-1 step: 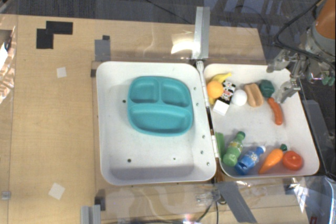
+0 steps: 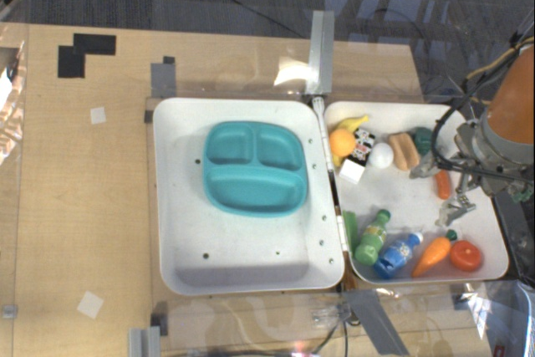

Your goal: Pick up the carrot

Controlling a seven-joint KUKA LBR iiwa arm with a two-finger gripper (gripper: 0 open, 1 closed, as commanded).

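The carrot (image 2: 430, 254), orange and tapered with a green top, lies near the front edge of the right bin (image 2: 410, 196), between a blue bottle and a red tomato. My gripper (image 2: 441, 188) hangs over the right side of that bin, a little behind the carrot and apart from it. Its two grey fingers (image 2: 424, 170) stand open. A small orange-red piece (image 2: 443, 183) lies on the bin floor between them; I cannot tell whether they touch it. The arm (image 2: 510, 125) comes in from the right.
The right bin also holds a blue bottle (image 2: 397, 253), a green bottle (image 2: 371, 237), a red tomato (image 2: 466, 256), a bread roll (image 2: 404, 150), a white ball (image 2: 381, 155), an orange (image 2: 342, 144) and a banana (image 2: 351, 124). A teal divided plate (image 2: 253, 167) lies in the left bin (image 2: 180, 205).
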